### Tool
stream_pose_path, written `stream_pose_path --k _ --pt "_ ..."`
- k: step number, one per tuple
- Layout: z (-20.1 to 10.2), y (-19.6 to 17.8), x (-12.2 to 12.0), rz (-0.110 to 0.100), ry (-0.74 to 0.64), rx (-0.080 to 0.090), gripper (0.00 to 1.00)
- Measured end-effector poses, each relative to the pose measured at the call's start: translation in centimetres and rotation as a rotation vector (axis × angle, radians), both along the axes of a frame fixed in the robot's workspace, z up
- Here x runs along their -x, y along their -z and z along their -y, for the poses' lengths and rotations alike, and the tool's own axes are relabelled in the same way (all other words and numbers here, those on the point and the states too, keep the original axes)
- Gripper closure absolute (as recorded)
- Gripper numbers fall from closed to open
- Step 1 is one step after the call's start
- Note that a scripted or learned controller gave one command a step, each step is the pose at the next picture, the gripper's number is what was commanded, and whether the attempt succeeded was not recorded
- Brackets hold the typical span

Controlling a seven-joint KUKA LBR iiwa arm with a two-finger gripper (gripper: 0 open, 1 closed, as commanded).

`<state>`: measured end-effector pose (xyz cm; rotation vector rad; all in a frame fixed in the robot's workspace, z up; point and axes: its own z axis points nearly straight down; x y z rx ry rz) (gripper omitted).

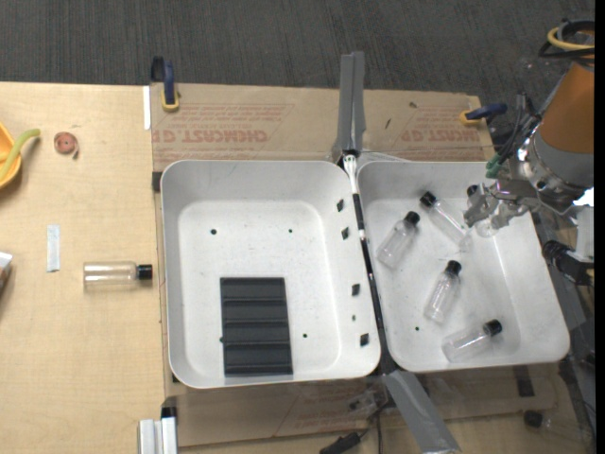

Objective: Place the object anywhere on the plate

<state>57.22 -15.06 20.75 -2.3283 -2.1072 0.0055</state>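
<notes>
The robot's gripper (489, 211) hangs over the upper right part of the right bin (529, 348), and I cannot tell how its fingers stand. Four small clear bottles with black caps lie in that bin, one (440, 212) just beside the gripper. The dark ridged plate (255, 325) lies low in the left bin (189, 253).

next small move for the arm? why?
Probably lower the pincer onto the nearest vial in the right bin. Four vials lie loose there, none on the dark ridged plate in the left bin.
</notes>
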Motion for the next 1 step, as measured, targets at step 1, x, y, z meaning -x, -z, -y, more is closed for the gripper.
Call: stream_pose_path --k 1 --pt "-12.05 0.39 9.53 0.000 -0.032 -0.001 1.00"
